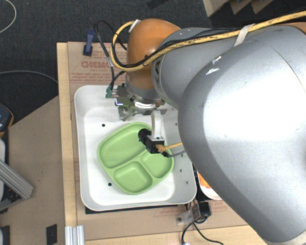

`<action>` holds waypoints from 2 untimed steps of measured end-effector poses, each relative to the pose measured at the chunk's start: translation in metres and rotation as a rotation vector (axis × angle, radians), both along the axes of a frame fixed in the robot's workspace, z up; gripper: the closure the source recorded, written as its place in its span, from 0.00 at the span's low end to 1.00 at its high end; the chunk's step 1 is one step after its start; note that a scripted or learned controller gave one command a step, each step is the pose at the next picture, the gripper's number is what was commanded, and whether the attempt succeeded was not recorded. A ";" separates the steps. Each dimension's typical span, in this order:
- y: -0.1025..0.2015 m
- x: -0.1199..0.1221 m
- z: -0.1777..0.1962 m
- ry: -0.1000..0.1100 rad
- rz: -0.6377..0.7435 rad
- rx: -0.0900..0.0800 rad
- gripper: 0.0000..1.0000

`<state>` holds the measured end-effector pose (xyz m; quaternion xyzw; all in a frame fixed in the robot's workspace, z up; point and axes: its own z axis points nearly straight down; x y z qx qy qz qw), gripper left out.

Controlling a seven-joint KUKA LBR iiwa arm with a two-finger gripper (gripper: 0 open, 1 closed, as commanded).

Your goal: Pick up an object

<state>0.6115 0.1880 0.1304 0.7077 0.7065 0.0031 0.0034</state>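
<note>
Left white bin [89,131] holds one thing: a green divided plate [123,149], flat and face up, around the bin's middle. It has three wells, the big one on the 10 o'clock side and two small ones on the 4 o'clock side. The ridge between them runs roughly 8 to 2 o'clock. Outline is near square, set cornerwise, so no clear long axis. Gripper [125,108] hangs at the bin's 12 o'clock end, just beside the plate's top edge. Open or closed: can't tell. Arm [245,137] covers everything toward 3 o'clock.

a green divided plate [123,154] lies in the white bin [89,121], gripper [124,111] near its far rim.
</note>
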 end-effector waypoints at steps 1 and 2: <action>0.041 -0.068 0.096 0.002 0.008 0.007 1.00; 0.036 -0.057 0.320 -0.011 0.004 0.008 1.00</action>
